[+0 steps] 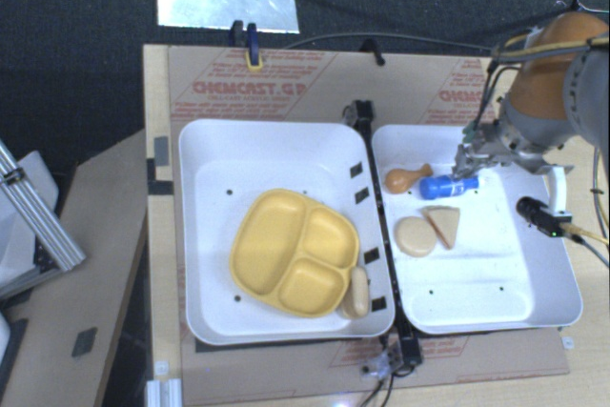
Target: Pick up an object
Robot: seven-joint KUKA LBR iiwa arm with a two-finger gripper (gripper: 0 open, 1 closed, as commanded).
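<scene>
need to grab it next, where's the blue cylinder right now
In the camera view the blue cylinder lies in the right bin, near its back, just right of the orange drumstick-shaped piece.

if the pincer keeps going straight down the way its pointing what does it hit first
Most likely the blue cylinder: the pincer points down over its right end in the right bin. Depth is hard to judge from this slanted view, so it could land just beside it.

Tray (295, 262) in left bin (219, 167); perhaps 4 items in right bin (496, 300).
</scene>
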